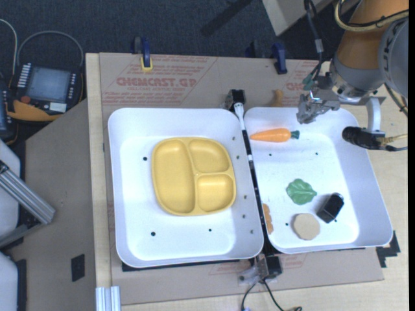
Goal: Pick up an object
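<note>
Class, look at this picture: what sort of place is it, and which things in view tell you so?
Probably a robotics lab test bench. A robot arm's gripper hangs over two white bins, toy items like a carrot and a yellow divided plate lie in them, and a handheld control pendant sits nearby.

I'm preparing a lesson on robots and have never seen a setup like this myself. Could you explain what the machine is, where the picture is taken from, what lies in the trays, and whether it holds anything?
One camera looks down at a slant on a bench. The grey arm with an orange band reaches in from the right; its gripper hovers over the right bin's far edge, with nothing seen between its fingers. That bin holds a toy carrot, a green leafy piece, a black block and a tan round piece. The left bin holds a yellow divided plate.
</note>
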`<state>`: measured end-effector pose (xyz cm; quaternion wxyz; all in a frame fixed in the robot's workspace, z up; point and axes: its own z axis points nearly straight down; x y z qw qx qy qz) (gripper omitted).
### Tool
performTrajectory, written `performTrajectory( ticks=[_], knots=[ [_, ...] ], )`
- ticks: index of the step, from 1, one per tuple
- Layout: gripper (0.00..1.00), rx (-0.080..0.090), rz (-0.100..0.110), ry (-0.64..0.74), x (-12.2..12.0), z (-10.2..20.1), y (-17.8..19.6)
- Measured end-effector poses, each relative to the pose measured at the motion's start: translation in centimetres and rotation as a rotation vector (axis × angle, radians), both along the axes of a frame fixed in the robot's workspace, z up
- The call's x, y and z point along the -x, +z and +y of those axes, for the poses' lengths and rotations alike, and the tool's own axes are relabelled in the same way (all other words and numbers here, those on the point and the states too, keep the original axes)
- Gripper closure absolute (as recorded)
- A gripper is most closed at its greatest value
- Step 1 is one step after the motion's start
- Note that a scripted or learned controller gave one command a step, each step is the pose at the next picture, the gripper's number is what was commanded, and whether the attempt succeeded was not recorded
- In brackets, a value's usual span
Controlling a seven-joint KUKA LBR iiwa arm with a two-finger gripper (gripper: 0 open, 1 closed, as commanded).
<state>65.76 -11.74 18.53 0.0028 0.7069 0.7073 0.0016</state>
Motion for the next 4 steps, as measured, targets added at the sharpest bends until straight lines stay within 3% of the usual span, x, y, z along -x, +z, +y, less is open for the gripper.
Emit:
performTrajectory(
  ticks=[1, 2, 4],
  knots=[
    [1.00, 0.000, -0.002, 0.001, -0.2, 0.2, 6.5],
    [1.00, -0.003, 0.006, 0.005, 0.5, 5.4, 7.1],
    [1.00, -0.004, 0.010, 0.005, 0.6, 16.5, 4.6]
  ],
)
